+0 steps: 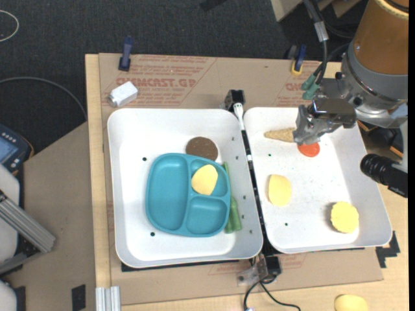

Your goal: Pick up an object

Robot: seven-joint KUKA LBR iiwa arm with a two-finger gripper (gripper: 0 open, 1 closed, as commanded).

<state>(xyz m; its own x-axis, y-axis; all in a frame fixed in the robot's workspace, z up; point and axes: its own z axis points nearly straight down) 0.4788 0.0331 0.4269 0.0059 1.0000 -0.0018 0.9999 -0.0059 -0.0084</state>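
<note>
Over right bin (369,173), hand (305,137) above orange piece (310,150), grip state unclear, cone (280,135) beside, yellow pieces (279,190) nearby.

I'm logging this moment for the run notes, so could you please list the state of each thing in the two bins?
Gripper: low in the right bin, over the orange piece.
Orange piece: flat, partly covered.
Cone: lying on its side.
Pale yellow slice: flat.
Yellow round piece: flat.
Blue divided plate: upright, left bin.
Yellow piece: on the plate.
Brown disc: beside the plate.
</note>
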